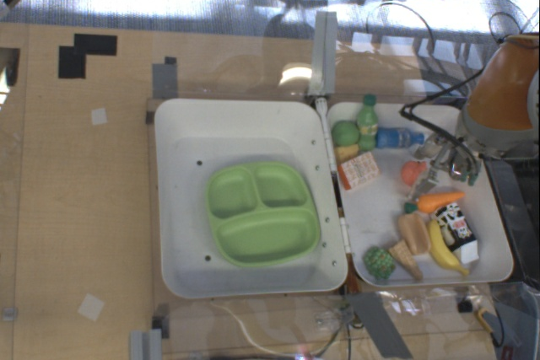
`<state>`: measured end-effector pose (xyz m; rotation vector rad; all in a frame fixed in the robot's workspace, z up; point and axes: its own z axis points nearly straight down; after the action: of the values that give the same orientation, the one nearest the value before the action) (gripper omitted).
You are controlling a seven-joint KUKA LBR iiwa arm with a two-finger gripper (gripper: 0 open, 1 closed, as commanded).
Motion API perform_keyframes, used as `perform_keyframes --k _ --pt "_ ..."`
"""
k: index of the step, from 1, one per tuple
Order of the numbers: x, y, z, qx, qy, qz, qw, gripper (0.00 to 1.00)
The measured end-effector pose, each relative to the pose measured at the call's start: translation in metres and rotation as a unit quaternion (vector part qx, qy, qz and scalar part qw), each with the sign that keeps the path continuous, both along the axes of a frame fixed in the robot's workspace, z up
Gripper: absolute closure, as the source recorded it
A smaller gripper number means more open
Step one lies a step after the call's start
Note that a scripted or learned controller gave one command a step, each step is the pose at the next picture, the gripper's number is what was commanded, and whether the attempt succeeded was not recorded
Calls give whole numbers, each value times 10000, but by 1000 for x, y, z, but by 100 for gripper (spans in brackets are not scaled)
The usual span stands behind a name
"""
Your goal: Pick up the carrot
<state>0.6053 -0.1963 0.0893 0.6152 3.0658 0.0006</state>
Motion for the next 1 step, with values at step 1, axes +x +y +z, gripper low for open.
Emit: perform_keyframes --k 1 --pt "-26 9 0 -10 1 522 9986 0"
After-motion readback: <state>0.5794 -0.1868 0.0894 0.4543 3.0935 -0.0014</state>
